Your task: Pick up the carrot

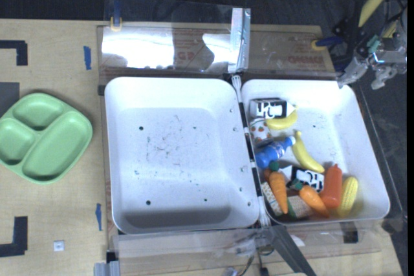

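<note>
Two orange carrots lie among the toys at the front of the right bin [362,139]. One carrot [278,188] has a green top and points toward the front edge. The other carrot [313,198] lies slanted beside a red bottle-like toy [333,185]. My gripper [373,69] hovers over the back right corner of that bin, well away from both carrots, with nothing seen in it.
The right bin also holds two bananas [305,153], a yellow corn cob [349,194], a blue bottle [272,151] and small black-and-white boxes [267,107]. The left bin [116,139] is beside it. A green divided plate [43,138] sits at the far left of the bench.
</note>
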Action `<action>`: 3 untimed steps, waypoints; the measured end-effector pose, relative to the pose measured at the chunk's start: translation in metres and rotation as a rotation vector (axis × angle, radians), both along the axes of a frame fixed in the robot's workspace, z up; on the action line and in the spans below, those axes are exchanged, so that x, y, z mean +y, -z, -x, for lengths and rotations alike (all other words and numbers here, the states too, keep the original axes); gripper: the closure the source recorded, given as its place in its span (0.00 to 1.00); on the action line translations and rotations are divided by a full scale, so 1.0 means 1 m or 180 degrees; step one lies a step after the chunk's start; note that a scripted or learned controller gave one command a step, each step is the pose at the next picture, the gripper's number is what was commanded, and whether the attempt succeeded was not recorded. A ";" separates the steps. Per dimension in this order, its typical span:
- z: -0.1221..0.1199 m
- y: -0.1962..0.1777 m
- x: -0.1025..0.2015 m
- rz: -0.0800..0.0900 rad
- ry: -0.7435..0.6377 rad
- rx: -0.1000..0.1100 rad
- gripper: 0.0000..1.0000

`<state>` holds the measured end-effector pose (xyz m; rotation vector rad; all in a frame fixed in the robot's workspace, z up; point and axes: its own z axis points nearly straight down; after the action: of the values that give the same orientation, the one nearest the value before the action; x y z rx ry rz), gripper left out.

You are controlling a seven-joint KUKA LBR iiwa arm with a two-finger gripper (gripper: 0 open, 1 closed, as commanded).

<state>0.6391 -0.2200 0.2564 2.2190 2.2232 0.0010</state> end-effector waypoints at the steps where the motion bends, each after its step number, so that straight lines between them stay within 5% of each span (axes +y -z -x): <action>1: 0.081 0.090 -0.004 0.0001 -0.0024 0.0000 0.00; 2: 0.146 0.117 0.002 -0.0004 -0.1214 0.0002 0.00; 3: 0.121 0.128 0.047 0.0002 -0.0592 -0.0003 0.00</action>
<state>0.5177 -0.1730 0.1281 2.0024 2.4186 0.0015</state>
